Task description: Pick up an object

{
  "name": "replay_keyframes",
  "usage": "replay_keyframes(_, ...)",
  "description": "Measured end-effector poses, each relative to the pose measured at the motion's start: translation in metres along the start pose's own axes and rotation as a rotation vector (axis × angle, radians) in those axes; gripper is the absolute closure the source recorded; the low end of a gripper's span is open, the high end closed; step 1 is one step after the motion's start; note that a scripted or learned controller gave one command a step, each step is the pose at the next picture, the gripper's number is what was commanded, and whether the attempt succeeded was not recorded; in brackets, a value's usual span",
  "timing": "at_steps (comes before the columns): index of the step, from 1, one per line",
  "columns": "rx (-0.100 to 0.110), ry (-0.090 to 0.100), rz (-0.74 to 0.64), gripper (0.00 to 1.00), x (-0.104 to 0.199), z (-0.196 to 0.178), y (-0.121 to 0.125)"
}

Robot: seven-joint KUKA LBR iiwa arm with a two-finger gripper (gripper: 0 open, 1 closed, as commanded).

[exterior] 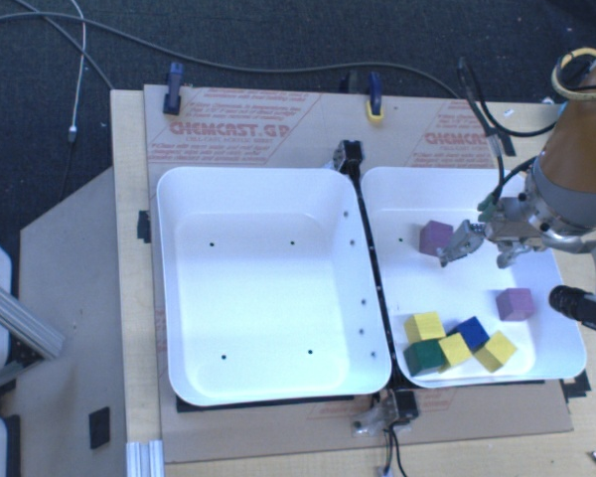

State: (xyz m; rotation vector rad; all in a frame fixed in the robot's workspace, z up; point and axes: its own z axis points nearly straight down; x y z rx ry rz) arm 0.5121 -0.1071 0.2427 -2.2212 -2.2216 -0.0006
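I hung over the right bin (566, 361), reaching in from its right side, my gripper (485, 248) above its upper middle. My jaws stood spread wide and held nothing: one finger (459, 243) pointed toward the purple cube (436, 237) near the bin's upper left and lay just beside it, the other finger (512, 254) sat further toward the bin's right.

A second purple cube (515, 303) lay toward the bin's right side, well apart from the first. Along the bin's lower edge a cluster sat packed together: a yellow cube (424, 326) at the cluster's upper left, a green cube (425, 356) just below it, another yellow cube (454, 349) in the middle, a blue cube (471, 332) above that, and a third yellow cube (496, 351) at the cluster's right end.

The left bin (179, 266) stood touching the right bin's left wall.
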Motion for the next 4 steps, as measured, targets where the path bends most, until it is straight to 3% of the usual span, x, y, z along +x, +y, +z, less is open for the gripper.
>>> replay_keyframes(1, 0.005, -0.001, 0.002, 0.0, -0.07, 0.085, 0.136)
replay_keyframes(2, 0.006, 0.001, -0.001, 0.0, -0.05, 0.159, 0.147)
replay_keyframes(3, 0.0, 0.0, -0.002, 0.0, -0.019, 0.154, 0.117)
replay_keyframes(4, -0.002, 0.0, 0.0, 1.0, -0.02, 0.144, 0.118)
